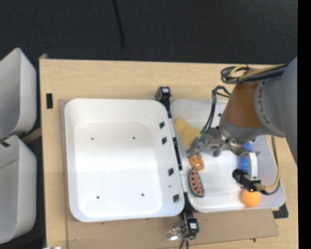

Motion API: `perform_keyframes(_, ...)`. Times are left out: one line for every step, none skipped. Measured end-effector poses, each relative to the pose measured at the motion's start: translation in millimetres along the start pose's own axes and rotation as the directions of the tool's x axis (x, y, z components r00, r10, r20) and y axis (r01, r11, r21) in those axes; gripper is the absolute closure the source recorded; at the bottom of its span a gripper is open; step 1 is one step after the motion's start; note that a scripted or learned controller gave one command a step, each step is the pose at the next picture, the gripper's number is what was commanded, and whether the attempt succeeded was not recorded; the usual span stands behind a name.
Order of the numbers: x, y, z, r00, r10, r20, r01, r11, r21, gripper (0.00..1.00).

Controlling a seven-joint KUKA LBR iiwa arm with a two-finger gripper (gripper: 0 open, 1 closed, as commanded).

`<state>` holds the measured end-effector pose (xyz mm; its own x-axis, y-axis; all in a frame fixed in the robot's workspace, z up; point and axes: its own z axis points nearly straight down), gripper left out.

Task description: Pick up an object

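My gripper reaches down into the right bin, close to its left wall. It sits just above a small orange object and just below a pale yellow object. A watermelon-slice toy lies further toward the front along the same wall. An orange ball rests in the bin's front right corner, with a blue and white object behind it. I cannot see anything held in the gripper.
The left bin stands beside the right one, with a black-clipped divider between them. The grey arm with its orange band covers the right bin's back right part. Cables loop behind the wrist.
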<state>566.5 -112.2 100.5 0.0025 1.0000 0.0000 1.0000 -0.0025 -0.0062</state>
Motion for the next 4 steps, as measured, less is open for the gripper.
perform_keyframes(-0.8, 4.5, -11.3, 1.0, 0.001, 0.001, -0.001, 1.0, -0.009, 1.0)
perform_keyframes(64.5, 60.6, -107.8, 1.0, -0.011, 0.0, 0.011, 1.0, -0.021, 1.0)
perform_keyframes(161.0, 81.0, -187.9, 1.0, -0.014, -0.003, 0.014, 1.0, -0.019, 1.0)
perform_keyframes(227.8, 90.4, -197.0, 1.0, -0.01, -0.002, 0.01, 1.0, -0.01, 1.0)
